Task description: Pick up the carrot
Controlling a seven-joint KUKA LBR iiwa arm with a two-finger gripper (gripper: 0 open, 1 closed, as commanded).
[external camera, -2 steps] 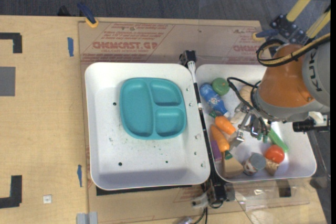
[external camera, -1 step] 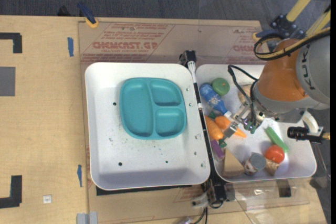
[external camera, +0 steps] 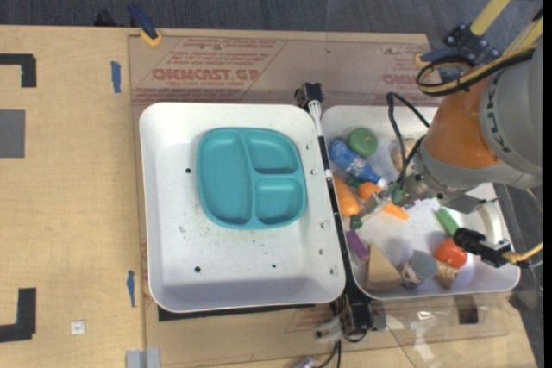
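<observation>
Gripping carrot (external camera: 396, 210) — tool (external camera: 385, 201) closed around it

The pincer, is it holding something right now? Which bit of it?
It cannot be told. The pincer is down in the right bin, right by the orange carrot, but a grip on it is not visible.

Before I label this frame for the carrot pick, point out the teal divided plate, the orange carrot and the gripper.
Teal divided plate (external camera: 226, 177), camera view, bare large compartment.
Orange carrot (external camera: 396, 211), camera view, mid-body.
Gripper (external camera: 379, 204), camera view, between fingertips.
</observation>
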